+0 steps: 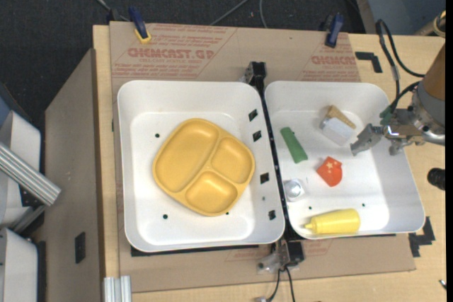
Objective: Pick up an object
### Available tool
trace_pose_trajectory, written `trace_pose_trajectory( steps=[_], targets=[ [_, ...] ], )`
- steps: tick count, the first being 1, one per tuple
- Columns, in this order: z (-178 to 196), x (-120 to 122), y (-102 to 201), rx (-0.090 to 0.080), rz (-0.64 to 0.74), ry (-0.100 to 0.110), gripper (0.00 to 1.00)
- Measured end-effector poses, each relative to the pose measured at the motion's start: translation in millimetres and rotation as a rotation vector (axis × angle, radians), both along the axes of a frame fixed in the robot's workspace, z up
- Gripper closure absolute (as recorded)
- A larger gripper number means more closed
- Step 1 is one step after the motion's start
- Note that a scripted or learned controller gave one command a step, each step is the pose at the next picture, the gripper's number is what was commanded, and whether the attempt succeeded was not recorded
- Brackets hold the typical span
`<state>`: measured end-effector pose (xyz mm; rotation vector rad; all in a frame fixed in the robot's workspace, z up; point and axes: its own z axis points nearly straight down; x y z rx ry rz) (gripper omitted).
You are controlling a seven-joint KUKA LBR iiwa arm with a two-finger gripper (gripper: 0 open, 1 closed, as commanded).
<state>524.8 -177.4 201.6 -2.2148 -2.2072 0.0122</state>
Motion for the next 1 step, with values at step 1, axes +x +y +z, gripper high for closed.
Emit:
trace_pose_trajectory(
  steps=[1],
  targets=[
    [6.8, 2.9, 0.8, -0.003, 0.004, -0.013, 0.0]
  ],
)
